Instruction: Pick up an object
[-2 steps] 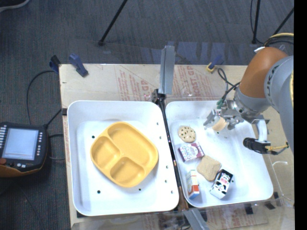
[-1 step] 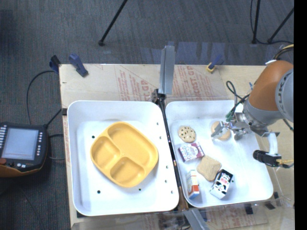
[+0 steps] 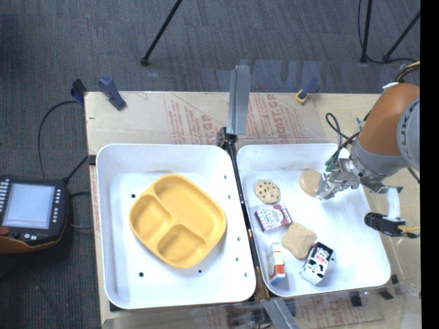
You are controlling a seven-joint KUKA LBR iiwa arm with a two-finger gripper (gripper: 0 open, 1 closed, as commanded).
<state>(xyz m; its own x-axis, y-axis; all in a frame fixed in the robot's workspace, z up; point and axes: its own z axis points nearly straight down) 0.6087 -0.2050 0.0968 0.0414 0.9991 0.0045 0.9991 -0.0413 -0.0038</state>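
The gripper [image 3: 329, 184] hung low over the right bin [image 3: 357, 259], at its upper right part, just beside a round tan piece [image 3: 310, 181] that looked like a small bun or biscuit. Whether the gripper was touching this piece I could not tell, and how wide it stood was also not clear from this slanted view; nothing was visibly held. Behind it the grey wrist and the orange band of the arm [image 3: 387, 125] reached in from the right.

In my judgement the round tan piece was the object to pick, because it lay nearest to the gripper. The risk was that the gripper came down on its edge and not around it, so the piece would be pushed toward the chocolate-chip cookie [image 3: 267, 190] or slip out when lifted. The piece looked low and flat, so there was little side for a grip.

The right bin held also a small purple packet [image 3: 273, 217], a slice of toast [image 3: 299, 240], a black-and-white milk carton [image 3: 316, 263] just beside the toast, and a narrow red-and-white carton [image 3: 276, 263] near the left wall. These were spread apart from the tan piece.

The left bin [image 3: 116, 170] held a yellow divided plate [image 3: 178, 219] with three compartments, lying near its middle.
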